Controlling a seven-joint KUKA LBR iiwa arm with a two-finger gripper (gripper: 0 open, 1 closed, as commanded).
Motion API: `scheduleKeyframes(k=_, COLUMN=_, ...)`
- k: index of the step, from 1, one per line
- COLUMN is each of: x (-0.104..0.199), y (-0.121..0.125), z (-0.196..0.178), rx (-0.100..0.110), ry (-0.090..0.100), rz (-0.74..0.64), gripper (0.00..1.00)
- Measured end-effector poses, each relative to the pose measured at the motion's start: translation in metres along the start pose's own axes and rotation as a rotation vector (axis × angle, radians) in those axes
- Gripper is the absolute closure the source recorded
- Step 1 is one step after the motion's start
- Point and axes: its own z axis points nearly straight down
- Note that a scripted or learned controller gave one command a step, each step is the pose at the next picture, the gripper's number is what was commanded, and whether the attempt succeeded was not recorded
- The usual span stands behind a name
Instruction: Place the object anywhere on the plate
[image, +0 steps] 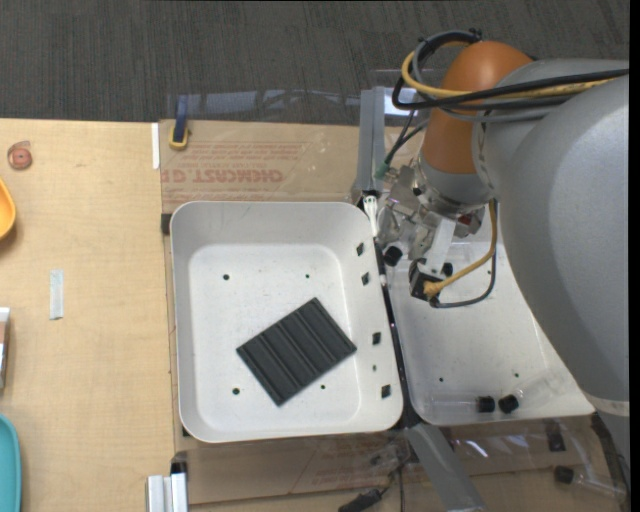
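A dark grey ribbed rectangular plate (296, 350) lies at a slant on the floor of the left bin (200, 300), nothing on it. My gripper (408, 250) hangs over the back left corner of the right bin (480, 340), close to the wall shared by the two bins. It is well to the right of the plate and further back. The wrist, its cables and the orange band hide whatever lies under it. Two small dark pieces (496, 404) sit near the right bin's front edge.
The arm's big grey body (580, 230) covers the right side of the right bin. A cardboard sheet (260, 165) lies behind the bins. The wooden bench (80, 300) stretches to the left with a few small items at its edge.
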Motion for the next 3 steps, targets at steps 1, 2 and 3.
scheduleKeyframes(k=1, x=0.003, y=-0.075, z=0.000, rx=0.000, ry=0.001, rz=-0.240, gripper=1.00)
scheduleKeyframes(k=2, x=0.046, y=-0.136, z=-0.047, rx=-0.002, ry=0.001, rz=-0.608, gripper=1.00)
scheduleKeyframes(k=3, x=0.045, y=-0.135, z=-0.047, rx=-0.003, ry=0.001, rz=-0.608, gripper=0.00)
